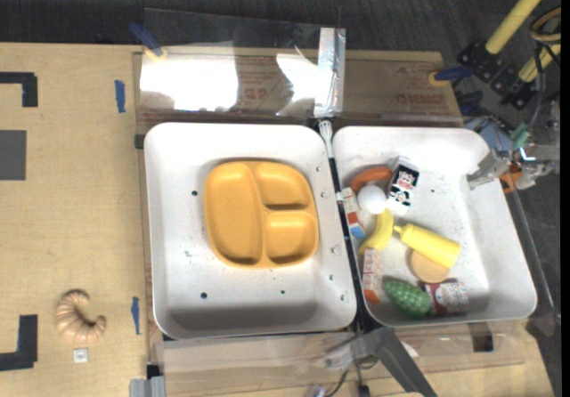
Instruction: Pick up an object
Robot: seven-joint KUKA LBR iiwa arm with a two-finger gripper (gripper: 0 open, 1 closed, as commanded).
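Note:
The right bin (499, 293) holds several small objects. They include a white ball (371, 200), an orange-red piece (367, 178), a black-and-white carton (404, 186), a yellow banana (380, 232), a yellow bottle (430, 244), a tan disc (431, 269), a green bumpy item (406, 296) and a red-labelled can (449, 295). My gripper (499, 167) sits at that bin's right rim, near its far corner, apart from all the objects. Nothing shows between its fingers.
In the left bin (174, 279) lies a yellow divided plate (261, 212). A toy croissant (80, 316) rests on the wooden bench at the lower left. A clear plastic sheet (240, 75) stands behind the bins. Cables and a yellow pole (527, 2) crowd the upper right.

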